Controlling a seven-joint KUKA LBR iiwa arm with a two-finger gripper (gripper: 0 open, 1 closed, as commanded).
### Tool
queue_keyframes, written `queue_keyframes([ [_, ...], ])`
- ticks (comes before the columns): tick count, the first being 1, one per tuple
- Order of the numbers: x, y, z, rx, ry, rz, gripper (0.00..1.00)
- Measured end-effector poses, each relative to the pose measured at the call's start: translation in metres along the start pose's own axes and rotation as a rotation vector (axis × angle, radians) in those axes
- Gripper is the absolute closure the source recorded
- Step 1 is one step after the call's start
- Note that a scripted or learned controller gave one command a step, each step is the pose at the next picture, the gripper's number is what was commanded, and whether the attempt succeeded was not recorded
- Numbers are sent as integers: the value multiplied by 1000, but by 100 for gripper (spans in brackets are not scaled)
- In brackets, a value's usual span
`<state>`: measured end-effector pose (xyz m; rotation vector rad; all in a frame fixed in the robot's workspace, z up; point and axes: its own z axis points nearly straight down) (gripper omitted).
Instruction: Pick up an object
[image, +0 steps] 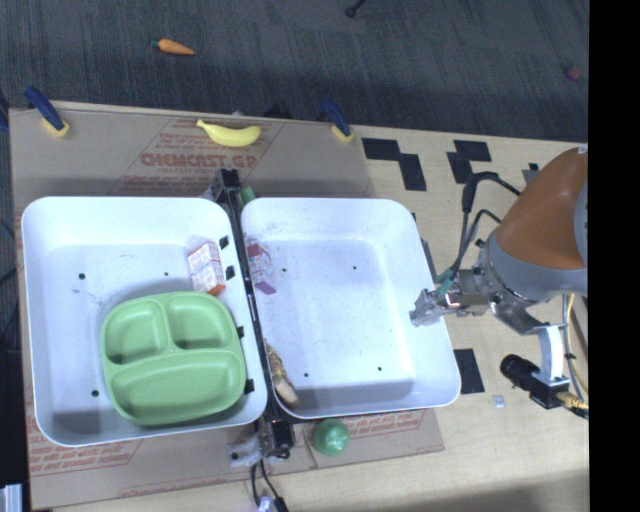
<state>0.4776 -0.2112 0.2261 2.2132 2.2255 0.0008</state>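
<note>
1. Bench layout: two shallow white bins are set side by side on a cardboard sheet, the left bin and the right bin touching along a black centre join.
2. A green divided tray is seen lying flat in the near half of the left bin, its compartments facing up.
3. A small red-and-white packet is placed just beyond the tray, close to the left bin's right wall.
4. A second small packet, pinkish and white, is found in the right bin, against its left wall.
5. A tan, elongated object is lodged at the near left corner of the right bin; what it is cannot be told.
6. A yellow banana is laid on the cardboard beyond the bins, and a green ball is seen on the cardboard just in front of the right bin.
7. An orange object is visible on the dark floor at the far left.
8. The arm is extended from the right, and the gripper is positioned at the right rim of the right bin, well apart from every object. How wide the claw stands cannot be told, and nothing is seen held in it.
</note>
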Motion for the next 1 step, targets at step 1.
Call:
queue_keyframes([
  [1, -1, 0, -24, -1, -1, 0, 100],
])
